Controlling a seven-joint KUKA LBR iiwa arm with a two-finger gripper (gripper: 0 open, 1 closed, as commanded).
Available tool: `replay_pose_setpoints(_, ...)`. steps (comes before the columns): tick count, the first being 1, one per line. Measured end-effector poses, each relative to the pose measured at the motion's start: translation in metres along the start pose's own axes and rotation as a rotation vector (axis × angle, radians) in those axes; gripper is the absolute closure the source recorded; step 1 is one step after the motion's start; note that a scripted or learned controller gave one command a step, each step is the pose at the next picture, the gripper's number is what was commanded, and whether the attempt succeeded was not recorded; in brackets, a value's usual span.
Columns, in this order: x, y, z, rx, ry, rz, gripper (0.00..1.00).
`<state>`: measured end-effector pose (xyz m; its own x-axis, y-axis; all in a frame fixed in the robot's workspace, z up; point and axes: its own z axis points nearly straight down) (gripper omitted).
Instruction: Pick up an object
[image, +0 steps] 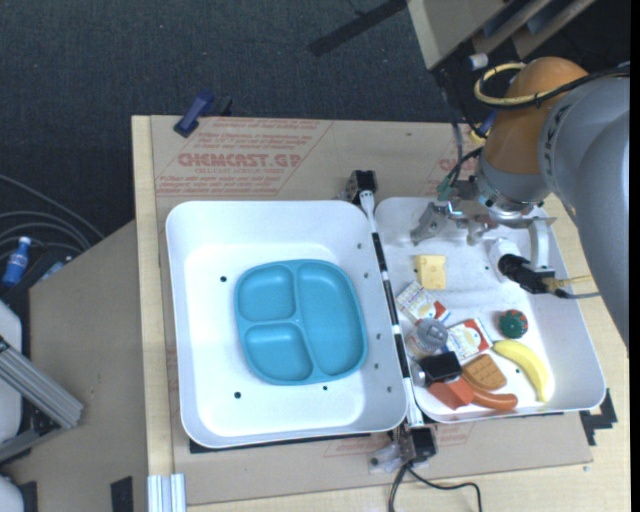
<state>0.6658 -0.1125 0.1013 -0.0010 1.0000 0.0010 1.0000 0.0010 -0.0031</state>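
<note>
Several small objects crowd the right bin (590, 345): a pale yellow cheese block (431, 271) toward its far edge, a yellow banana (528, 366) and an orange sausage (478, 399) by the near edge. The end effector (478, 222) hovers over the bin's far edge; its grip cannot be told.

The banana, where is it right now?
In the camera view the banana lies at the front right corner of the right-hand bin, just below the small green ball and right of the hot dog.
</note>
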Motion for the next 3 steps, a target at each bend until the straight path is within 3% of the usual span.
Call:
replay_pose_setpoints(1, 0.004, -0.074, 0.017, 0.0, 0.0, 0.001, 0.0)
replay_pose_setpoints(2, -0.001, -0.006, 0.016, -0.004, -0.001, 0.0, 0.0)
replay_pose_setpoints(3, 0.02, -0.053, 0.017, -0.001, 0.0, 0.001, 0.0)
